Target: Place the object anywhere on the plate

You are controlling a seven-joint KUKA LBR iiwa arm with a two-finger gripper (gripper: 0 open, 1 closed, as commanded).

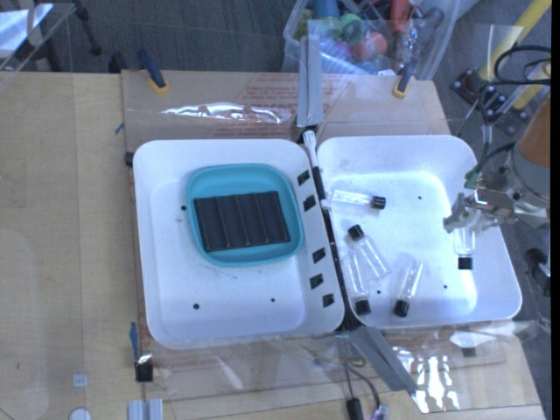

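Note:
A teal plate (199,191) with a dark ridged insert (241,220) lies in the left bin (166,313). Several clear vials with black caps lie in the right bin (499,300): one (353,199) near the divider at the back, others (368,254) (408,280) toward the front. My gripper (465,237) hangs over the right bin's right side. It is shut on a clear vial (465,250) that points down, black cap at the bottom. It is far to the right of the plate.
A dark divider strip with clips (315,234) runs between the two bins. Behind the bins stands a clear tub of coloured toys (367,16). Cables and hardware (499,86) crowd the right side by the arm.

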